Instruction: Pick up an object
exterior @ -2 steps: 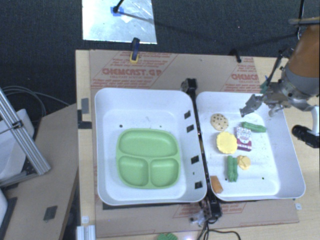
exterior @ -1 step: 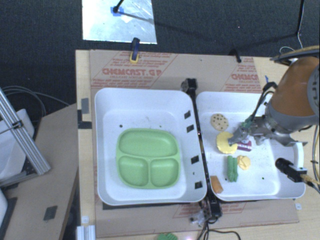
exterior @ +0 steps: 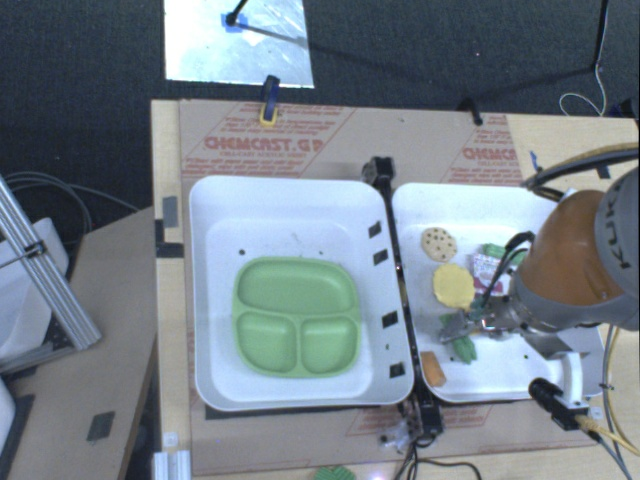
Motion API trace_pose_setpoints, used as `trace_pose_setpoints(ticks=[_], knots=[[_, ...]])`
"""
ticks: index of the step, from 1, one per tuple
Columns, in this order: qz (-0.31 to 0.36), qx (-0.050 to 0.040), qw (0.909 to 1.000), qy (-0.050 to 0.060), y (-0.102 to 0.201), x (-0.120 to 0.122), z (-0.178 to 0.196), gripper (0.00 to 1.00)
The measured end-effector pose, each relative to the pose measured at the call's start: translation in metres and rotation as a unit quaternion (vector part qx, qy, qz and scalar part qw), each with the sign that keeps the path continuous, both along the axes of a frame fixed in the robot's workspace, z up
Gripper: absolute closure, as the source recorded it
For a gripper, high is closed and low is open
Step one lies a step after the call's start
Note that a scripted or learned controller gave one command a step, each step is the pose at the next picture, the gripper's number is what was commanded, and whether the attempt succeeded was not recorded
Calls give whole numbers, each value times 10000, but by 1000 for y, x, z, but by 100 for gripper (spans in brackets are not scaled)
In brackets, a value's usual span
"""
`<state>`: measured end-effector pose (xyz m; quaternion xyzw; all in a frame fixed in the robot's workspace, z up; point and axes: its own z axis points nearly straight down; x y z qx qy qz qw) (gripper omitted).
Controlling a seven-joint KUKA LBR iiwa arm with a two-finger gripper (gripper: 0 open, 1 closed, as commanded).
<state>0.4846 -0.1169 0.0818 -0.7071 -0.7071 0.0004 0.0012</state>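
Arm (exterior: 575, 253) reached in from right, wrist lowered over right bin (exterior: 470, 200), likely for pick among clustered items. Gripper (exterior: 462, 325) set just beside yellow disc (exterior: 453, 286), above green piece (exterior: 463, 348). Jaw opening cannot be told; grasp unconfirmed. Cookie (exterior: 438, 243) farther back. Packet (exterior: 487, 265) partly hidden by wrist. Green tray (exterior: 296, 316) left alone in left bin (exterior: 290, 200).

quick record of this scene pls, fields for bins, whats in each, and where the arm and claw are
left bin: holds a green divided tray
right bin: cookie, yellow round piece, small orange piece near the front edge, green item, a pink-and-green packet partly hidden by the arm
arm: reaches in from the right, over the right bin
claw: low in the right bin, by the green item, just below the yellow piece
grip: cannot tell
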Motion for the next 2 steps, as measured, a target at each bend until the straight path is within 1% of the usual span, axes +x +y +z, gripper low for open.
trace_pose_setpoints(ticks=[1, 2], knots=[[1, -17, 10000, -39, -1, 4, 14, 100], [61, -2, 9999, -87, 56, 68, 109, 100]])
